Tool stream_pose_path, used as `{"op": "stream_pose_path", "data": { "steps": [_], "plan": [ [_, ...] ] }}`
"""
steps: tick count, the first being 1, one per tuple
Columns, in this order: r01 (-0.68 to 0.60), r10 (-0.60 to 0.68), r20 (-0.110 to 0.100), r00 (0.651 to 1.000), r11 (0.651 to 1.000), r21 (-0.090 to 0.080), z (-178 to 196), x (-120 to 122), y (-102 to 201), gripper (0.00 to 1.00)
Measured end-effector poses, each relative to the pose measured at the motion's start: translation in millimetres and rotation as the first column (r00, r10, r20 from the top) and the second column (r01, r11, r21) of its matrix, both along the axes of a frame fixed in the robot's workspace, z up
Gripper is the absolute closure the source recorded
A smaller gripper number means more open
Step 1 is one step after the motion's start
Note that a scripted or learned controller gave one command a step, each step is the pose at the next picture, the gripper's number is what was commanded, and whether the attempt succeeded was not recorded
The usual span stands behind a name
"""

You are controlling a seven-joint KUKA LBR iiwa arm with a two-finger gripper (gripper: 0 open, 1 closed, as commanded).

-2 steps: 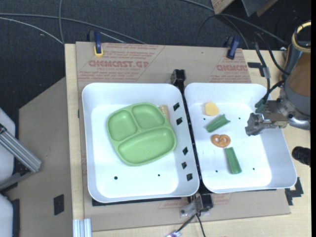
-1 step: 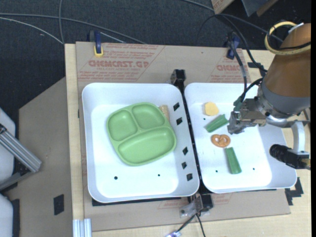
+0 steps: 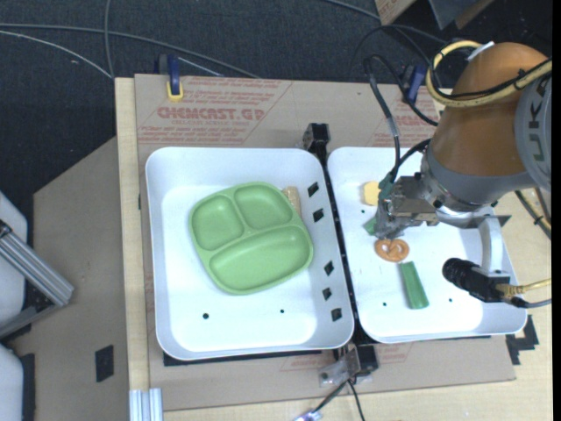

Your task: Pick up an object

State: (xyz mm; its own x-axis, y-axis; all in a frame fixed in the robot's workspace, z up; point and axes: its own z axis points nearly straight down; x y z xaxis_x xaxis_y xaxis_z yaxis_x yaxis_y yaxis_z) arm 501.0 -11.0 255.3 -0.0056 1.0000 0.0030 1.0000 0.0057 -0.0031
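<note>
Crowding gripper (image 3: 388,227): pretzel (image 3: 392,251), green block (image 3: 413,285), yellow piece (image 3: 372,192).

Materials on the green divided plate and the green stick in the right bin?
Green divided plate: looks like molded plastic, matte, uniform colour with soft rounded compartment ridges. Green stick: probably plastic or rubber, flat even colour, no glare; too small to be sure.

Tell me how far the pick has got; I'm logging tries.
Done: the end effector is low in the right bin, beside the pretzel. In hand: nothing visibly held. Left: grasping and lifting; pretzel and green block lie on the floor.
</note>
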Motion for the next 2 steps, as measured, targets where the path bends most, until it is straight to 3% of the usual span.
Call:
{"op": "stream_pose_path", "data": {
  "steps": [2],
  "plan": [
    [0.0, 0.0, 0.003, 1.0, 1.0, -0.001, -15, 17, 96, 1.0]
  ]
}}
